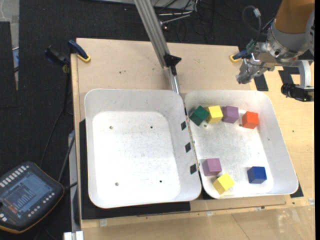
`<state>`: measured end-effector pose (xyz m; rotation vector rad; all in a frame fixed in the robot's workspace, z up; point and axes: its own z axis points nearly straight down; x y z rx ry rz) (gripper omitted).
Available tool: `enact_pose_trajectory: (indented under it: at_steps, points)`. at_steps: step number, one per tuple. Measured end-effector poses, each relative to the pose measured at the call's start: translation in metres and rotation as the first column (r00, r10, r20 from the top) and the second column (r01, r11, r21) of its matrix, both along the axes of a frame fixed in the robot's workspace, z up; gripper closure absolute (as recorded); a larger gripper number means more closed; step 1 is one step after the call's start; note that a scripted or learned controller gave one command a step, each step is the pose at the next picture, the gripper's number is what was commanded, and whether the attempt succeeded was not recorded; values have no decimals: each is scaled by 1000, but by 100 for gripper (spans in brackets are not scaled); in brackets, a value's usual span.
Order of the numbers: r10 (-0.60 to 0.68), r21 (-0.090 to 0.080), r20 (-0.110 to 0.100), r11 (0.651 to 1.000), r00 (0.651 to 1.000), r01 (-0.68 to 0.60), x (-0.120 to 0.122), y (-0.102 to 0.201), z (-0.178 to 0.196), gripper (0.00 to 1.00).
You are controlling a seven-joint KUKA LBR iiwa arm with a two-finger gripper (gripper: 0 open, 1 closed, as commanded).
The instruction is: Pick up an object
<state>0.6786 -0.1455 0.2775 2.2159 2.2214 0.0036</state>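
Camera view: your claw (244,77) hangs above the right bin's (280,149) far rim; finger state unclear. Orange cube (250,119) nearest, purple cube (230,114) beside it.

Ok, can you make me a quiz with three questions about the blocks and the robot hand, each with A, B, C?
1. Where are the blocks?
A. All in the right bin
B. All in the left bin
C. On the floor

2. How many yellow blocks are there?
A. None
B. Two
C. Five

3. Where is the gripper?
A. Down among the blocks
B. Over the left bin
C. Up beyond the right bin's far edge

Answers:
1 A: every block lies in the right bin, such as the green block and blue block.
2 B: one yellow block is in the far row, another yellow block near the front.
3 C: the gripper hangs above the bench, past the bin's rim.
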Motion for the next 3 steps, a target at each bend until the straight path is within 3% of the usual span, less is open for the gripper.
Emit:
enact_pose_trajectory:
  at_steps: [3]
  points:
    - [5,3,-6,1000,1000,-5,-70,136,-10,100]
